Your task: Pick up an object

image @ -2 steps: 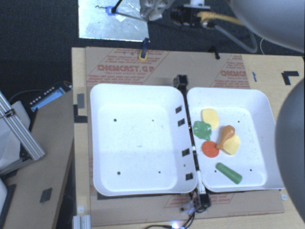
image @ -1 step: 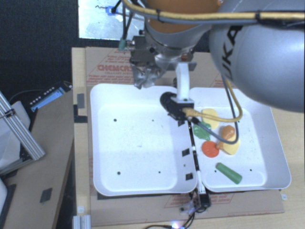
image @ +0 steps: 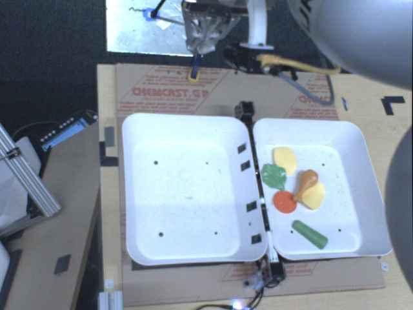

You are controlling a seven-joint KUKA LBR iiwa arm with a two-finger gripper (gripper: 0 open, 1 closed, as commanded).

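Bench carrying 2 white bins [image: 361, 147]; right bin holding 6 smooth plastic food pcs; gripper [image: 205, 34] hanging above, fingers' state unclear.

Both bins [image: 187, 124] were plain white. The right bin [image: 358, 173] held a pale yellow piece [image: 284, 159], a leafy green one [image: 273, 175], an orange-brown drumstick [image: 306, 183], a red-orange round [image: 284, 202] and a dark green stick [image: 310, 234]. The cardboard [image: 168, 86] beneath was tan with red lettering.
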